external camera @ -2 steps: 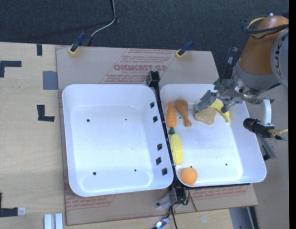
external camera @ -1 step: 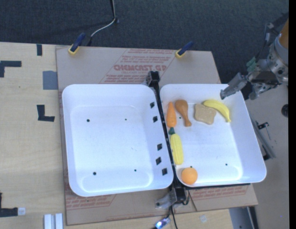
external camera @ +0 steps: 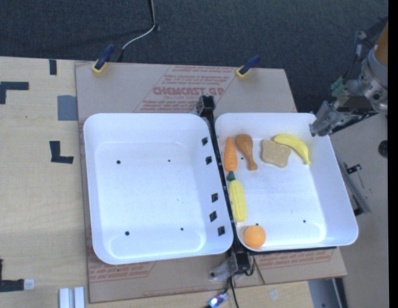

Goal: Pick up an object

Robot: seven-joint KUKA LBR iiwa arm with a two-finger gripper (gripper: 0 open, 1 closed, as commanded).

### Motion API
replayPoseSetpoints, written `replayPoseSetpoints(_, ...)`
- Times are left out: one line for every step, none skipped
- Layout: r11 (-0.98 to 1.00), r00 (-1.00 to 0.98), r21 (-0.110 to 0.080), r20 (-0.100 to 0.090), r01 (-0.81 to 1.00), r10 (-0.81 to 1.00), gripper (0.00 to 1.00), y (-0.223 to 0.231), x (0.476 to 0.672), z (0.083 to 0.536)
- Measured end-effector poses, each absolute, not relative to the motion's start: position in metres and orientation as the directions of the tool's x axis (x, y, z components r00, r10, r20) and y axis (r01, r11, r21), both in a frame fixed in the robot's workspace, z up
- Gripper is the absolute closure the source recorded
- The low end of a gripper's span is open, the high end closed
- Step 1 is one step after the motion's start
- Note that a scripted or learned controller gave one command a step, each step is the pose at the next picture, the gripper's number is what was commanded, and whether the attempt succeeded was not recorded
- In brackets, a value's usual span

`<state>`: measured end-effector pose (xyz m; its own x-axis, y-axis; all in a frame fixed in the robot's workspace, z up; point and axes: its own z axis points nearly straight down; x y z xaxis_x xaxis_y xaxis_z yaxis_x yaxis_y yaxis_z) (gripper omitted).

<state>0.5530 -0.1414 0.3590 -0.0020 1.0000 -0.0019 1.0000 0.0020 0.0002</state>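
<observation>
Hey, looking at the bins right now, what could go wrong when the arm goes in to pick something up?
The banana touches the bread slice, so a grab there may catch both or shove one aside. The carrot and corn lie against the right bin's wall by the divider, leaving little finger room. The orange sits in the near corner and may roll away. The gripper hangs at the bin's far right rim and might clip it descending.

The arm [external camera: 378, 56] runs off the right edge, so most of it is cut off. The gripper [external camera: 322, 126] looks dark and blurry; its grip is unclear.
</observation>
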Motion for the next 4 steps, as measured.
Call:
replayPoseSetpoints(0.001, -0.001, 0.0, -0.002, 1.0, 1.0, 0.0, -0.141, 0.553, 0.359)
replayPoseSetpoints(0.003, -0.003, -0.001, -0.002, 1.0, 1.0, 1.0, -0.141, 0.553, 0.369)
replayPoseSetpoints(0.0, 0.0, 0.017, -0.003, 1.0, 1.0, 1.0, -0.126, 0.483, 0.513)
replayPoseSetpoints(0.007, -0.007, 0.004, 0.0, 1.0, 1.0, 1.0, -0.067, 0.484, 0.537)
